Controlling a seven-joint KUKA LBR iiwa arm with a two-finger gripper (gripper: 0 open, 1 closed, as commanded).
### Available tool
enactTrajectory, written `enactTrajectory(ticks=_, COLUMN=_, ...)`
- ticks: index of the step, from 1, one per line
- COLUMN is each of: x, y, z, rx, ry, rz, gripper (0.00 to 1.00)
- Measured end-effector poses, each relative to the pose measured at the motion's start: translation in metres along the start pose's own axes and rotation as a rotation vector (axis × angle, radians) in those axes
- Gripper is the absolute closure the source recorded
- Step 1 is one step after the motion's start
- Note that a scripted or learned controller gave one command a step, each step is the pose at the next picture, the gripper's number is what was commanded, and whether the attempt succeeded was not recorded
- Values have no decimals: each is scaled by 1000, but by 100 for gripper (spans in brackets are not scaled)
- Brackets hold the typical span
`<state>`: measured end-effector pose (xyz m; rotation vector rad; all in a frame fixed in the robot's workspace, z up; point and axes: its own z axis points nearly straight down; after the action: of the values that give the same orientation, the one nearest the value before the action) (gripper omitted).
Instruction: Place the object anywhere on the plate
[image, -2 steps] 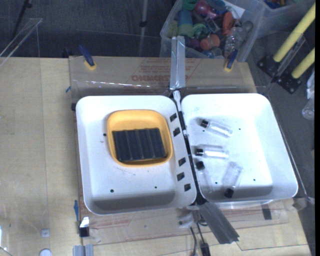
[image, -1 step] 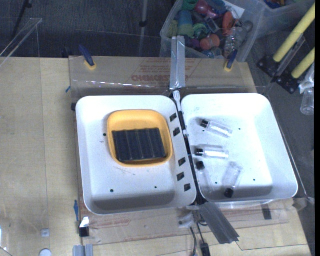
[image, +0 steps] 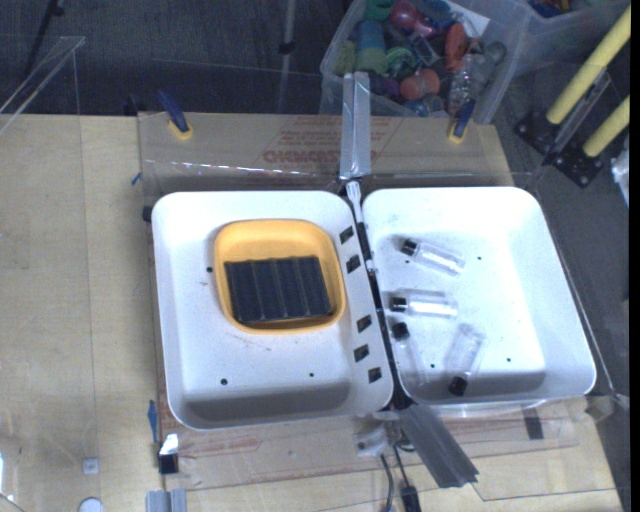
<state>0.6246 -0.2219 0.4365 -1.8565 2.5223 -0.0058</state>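
A yellow-orange plate (image: 228, 246) lies in the left bin (image: 180, 230), with a dark ribbed rectangular insert (image: 278, 287) resting on its middle. Three clear plastic vials with black caps lie in the right bin (image: 520, 230). One vial (image: 430, 254) is near the back. A second vial (image: 418, 303) is in the middle, close to the divider. The third vial (image: 462, 357) lies tilted toward the front.
A divider strip with black clips (image: 362, 300) runs between the two bins. A clear tub of colourful toys (image: 420, 45) stands behind the bench. Blue clamps (image: 177, 122) hold a transparent sheet at the back. Yellow foam tubes (image: 590, 70) lean at the upper right.
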Motion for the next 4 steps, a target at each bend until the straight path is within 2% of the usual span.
enactTrajectory(ticks=1, x=-11, y=-41, z=27, rx=-2, ry=-1, rz=-145, gripper=100)
enactTrajectory(ticks=2, x=-13, y=-41, z=1, rx=-3, ry=-1, rz=-437, gripper=100)
enactTrajectory(ticks=3, x=-13, y=-41, z=1, rx=-3, ry=-1, rz=-437, gripper=0)
enactTrajectory(ticks=4, x=-30, y=-34, z=106, rx=-10, ry=-2, rz=-596, gripper=0)
